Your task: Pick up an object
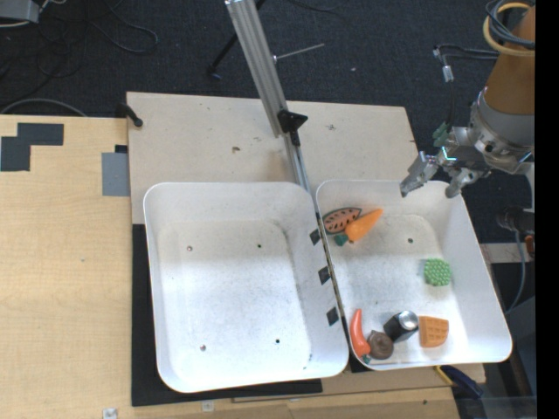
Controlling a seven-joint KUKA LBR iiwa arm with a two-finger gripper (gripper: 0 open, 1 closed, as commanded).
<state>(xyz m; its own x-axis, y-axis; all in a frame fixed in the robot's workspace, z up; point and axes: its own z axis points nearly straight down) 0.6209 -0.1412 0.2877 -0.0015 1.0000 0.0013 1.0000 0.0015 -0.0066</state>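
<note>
1. Tool hangs open and empty, upper right of frame, over the right bin's far rim.
2. Carrot lies lower left of it, long axis slanting up-right.

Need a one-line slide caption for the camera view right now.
Gripper hovers open over right bin's far rim; toy carrot and green ball lie below.

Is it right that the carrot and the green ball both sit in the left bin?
Not quite. The camera view shows the carrot and the green ball both in the right bin, not the left one.
</note>
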